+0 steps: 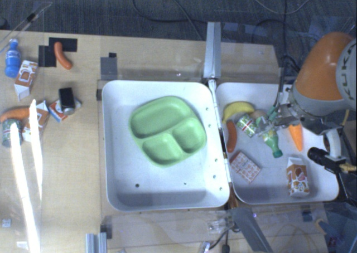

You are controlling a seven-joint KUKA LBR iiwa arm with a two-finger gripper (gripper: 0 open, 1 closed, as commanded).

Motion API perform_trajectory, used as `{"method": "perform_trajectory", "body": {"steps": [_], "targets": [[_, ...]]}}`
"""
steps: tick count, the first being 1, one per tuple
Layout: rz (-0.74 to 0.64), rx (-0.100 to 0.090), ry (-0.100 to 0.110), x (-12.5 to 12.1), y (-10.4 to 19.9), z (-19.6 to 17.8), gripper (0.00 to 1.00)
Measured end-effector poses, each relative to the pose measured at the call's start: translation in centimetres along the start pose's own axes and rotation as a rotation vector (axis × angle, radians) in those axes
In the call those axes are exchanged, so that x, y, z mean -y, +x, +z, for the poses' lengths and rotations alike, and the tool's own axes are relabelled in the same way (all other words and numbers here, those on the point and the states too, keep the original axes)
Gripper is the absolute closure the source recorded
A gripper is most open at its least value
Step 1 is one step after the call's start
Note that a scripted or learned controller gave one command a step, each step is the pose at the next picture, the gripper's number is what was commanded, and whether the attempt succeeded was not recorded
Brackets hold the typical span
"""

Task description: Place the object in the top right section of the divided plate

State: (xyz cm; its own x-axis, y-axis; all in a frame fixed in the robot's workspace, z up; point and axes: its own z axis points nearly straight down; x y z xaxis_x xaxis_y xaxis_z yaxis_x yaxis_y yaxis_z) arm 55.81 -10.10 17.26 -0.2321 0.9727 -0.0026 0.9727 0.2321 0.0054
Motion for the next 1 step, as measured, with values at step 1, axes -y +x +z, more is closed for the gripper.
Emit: {"method": "perform_trajectory", "body": {"steps": [1], "targets": [[-0.232, -0.002, 0.000, 5.08, 6.70, -1.32, 1.00]]}}
